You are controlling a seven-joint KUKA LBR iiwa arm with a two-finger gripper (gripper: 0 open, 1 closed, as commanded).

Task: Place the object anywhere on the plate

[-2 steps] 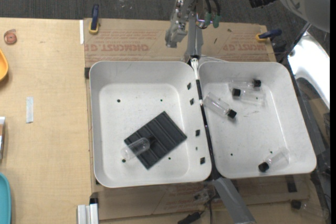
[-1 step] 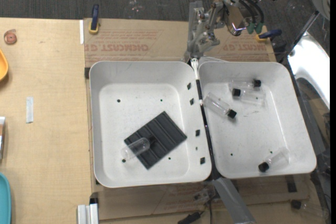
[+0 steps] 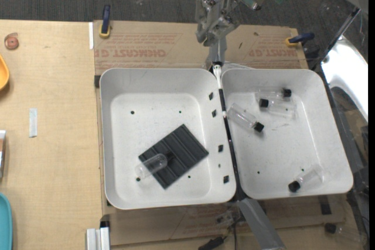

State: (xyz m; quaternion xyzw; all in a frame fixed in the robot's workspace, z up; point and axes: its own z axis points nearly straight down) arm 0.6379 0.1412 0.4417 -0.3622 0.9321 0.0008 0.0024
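Here the gripper (image 3: 214, 29) hangs above the far edge of the bench, over the seam between the two bins, and I cannot tell its state. A clear vial (image 3: 153, 164) lies on the black ribbed plate (image 3: 183, 146) in the left bin (image 3: 117, 82), on the plate's near-left end

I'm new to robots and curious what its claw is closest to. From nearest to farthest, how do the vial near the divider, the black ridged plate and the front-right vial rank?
Measured from the gripper:
1. Vial near the divider, right bin, left side.
2. Black ridged plate, left bin.
3. Front-right vial, right bin's near corner.
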